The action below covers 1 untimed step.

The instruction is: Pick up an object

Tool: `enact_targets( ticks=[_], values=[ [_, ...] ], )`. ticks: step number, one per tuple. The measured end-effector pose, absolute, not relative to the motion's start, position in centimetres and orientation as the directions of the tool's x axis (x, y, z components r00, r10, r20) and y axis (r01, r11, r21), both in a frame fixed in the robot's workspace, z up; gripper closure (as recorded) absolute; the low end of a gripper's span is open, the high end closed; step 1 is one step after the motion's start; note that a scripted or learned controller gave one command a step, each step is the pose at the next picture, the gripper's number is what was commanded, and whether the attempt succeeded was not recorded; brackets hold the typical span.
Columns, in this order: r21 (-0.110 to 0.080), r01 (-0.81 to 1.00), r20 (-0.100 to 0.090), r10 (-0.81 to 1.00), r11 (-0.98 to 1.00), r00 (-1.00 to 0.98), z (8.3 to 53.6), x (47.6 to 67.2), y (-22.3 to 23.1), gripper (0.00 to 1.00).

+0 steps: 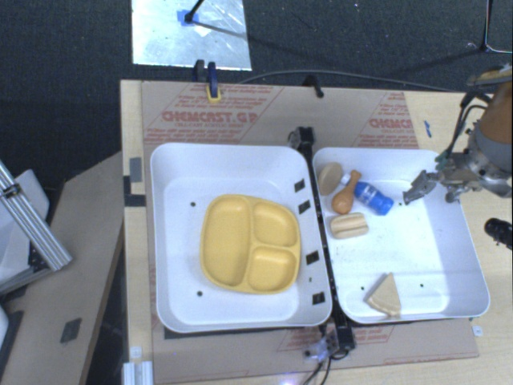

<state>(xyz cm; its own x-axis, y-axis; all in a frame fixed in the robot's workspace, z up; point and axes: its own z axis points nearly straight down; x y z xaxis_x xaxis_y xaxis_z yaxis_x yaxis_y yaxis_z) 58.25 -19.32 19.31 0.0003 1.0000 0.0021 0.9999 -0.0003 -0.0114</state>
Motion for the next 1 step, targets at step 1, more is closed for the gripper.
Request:
enact_targets(
  ticks=[1],
  values=[
    [0.001,1.0,0.0,1.0,0.003,-0.003,20.12,58.54,-19.24,0.0]
  ],
)
